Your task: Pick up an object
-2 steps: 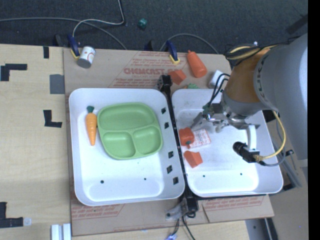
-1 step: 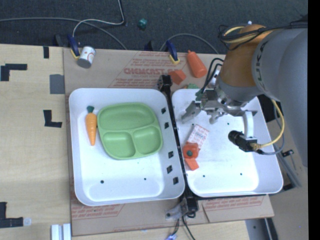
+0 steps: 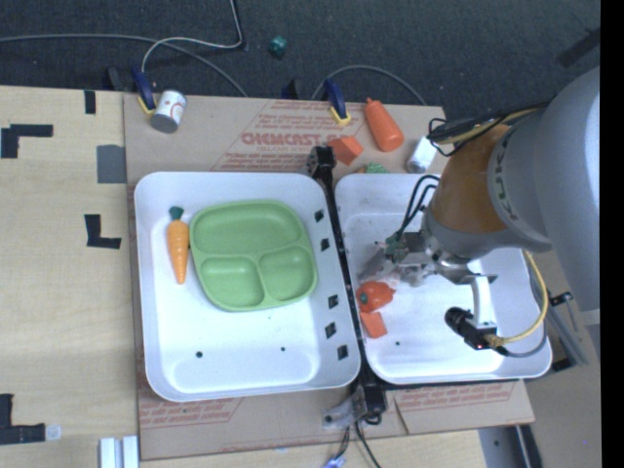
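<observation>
Bench: brown cardboard sheet [image 3: 283, 139] under two shallow white bins.
Left bin [image 3: 156, 291]: green sectioned plastic tray [image 3: 253, 253], toy carrot [image 3: 177, 248] beside it.
Right bin [image 3: 439, 354]: red tomato-like toy [image 3: 375, 294] near the dividing wall.
Gripper [image 3: 402, 256]: just beside the red toy; grip impossible to tell.

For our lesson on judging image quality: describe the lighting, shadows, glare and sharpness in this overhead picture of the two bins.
Camera view: even, soft light; the white left bin and right bin look bright but not blown out; faint shadows beside the green tray and under the arm; the picture is mildly soft throughout, so the small red object by the gripper lacks detail; the arm's nearest part is blurred.
</observation>
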Controlling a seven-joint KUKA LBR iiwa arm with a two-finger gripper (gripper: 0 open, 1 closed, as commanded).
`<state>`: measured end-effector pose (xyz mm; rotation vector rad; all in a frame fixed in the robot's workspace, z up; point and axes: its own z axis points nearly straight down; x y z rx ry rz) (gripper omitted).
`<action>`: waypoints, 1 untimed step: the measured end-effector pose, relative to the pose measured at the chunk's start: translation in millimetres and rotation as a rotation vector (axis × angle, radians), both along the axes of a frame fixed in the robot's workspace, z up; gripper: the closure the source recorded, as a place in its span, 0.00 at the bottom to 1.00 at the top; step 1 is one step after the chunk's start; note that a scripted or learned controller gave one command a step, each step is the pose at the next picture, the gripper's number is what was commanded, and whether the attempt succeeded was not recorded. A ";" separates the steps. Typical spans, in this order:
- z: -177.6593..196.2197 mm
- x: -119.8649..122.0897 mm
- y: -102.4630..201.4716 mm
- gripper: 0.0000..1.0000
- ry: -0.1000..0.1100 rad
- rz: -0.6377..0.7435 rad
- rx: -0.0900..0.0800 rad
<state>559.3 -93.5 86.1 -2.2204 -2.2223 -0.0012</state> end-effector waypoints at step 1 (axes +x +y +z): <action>0.4 63.8 -29.1 0.00 -0.005 0.001 -0.003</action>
